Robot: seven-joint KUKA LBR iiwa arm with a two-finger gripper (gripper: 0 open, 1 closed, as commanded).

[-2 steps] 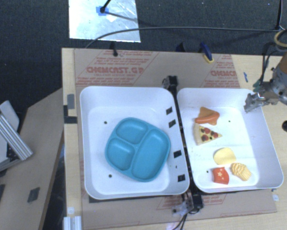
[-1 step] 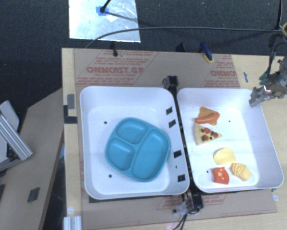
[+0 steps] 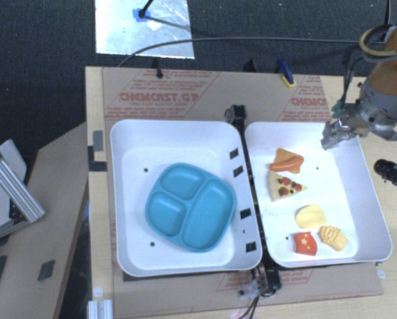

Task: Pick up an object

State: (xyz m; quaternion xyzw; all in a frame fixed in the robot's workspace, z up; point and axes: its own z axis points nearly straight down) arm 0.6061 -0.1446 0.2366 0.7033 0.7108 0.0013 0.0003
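Note:
In the right bin lie several toy foods: an orange sausage-like piece, a pizza slice, a pale yellow round piece, a red piece and a ridged yellow piece. My gripper hangs over the bin's far right corner, up and to the right of the orange piece, with nothing seen between its fingers. A blue divided plate lies in the left bin.
The arm's grey wrist with its orange band reaches in from the right edge. A black clip row marks the seam between the bins. A shiny foil sheet lies on the dark floor behind the bench.

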